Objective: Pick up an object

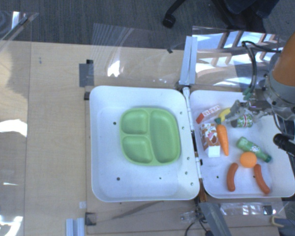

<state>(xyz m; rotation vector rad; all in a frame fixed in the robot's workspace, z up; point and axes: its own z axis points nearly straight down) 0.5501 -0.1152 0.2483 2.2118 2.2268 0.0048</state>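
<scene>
**A:** What is on the bench [44, 132]?

**B:** It is a pale wooden bench. Two shallow white bins stand on it side by side. The left bin [103, 181] holds a green divided plate [150, 135] near its middle.

**A:** And the right bin [285, 181]?

**B:** There are many small things in it: a carrot [222, 138], a small carton [209, 134] just beside it, a red packet [208, 113], a green bottle [253, 149], an orange ball [248, 160] and two sausages [231, 176] near the front edge.

**A:** Where is the gripper [246, 111]?

**B:** It is low over the back part of the right bin. A green-and-white can [242, 121] lies just below it. I cannot tell if the fingers are apart or together, or if they touch the can.
</scene>
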